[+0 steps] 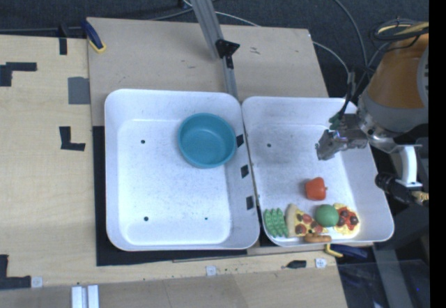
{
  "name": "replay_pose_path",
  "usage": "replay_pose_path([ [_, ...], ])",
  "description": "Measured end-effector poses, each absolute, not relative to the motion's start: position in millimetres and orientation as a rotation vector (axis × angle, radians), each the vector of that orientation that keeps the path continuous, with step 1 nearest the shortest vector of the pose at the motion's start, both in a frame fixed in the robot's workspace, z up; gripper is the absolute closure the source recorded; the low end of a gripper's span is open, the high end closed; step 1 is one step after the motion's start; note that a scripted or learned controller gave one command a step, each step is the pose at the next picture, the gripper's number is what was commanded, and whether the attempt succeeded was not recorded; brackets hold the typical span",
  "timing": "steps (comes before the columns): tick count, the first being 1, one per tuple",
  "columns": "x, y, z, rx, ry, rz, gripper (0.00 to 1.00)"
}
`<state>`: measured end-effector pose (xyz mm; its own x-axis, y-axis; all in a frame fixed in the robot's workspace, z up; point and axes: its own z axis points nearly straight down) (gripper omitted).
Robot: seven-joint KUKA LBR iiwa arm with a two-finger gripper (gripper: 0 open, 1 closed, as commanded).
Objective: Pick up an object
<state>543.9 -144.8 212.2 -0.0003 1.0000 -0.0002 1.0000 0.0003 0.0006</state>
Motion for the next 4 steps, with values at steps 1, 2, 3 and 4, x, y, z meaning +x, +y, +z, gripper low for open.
replay_pose_path([
  [1, 566.7, -97, 205, 2.218, 2.228, 0.000, 1.00],
  [2, 578.0, -44, 218, 2.216, 2.227, 0.002, 1.00],
  [3, 604.8, 0, 227, 2.217, 2.226, 0.001, 1.00],
  [4, 624.4, 44, 236, 2.218, 2.226, 0.001, 1.00],
])
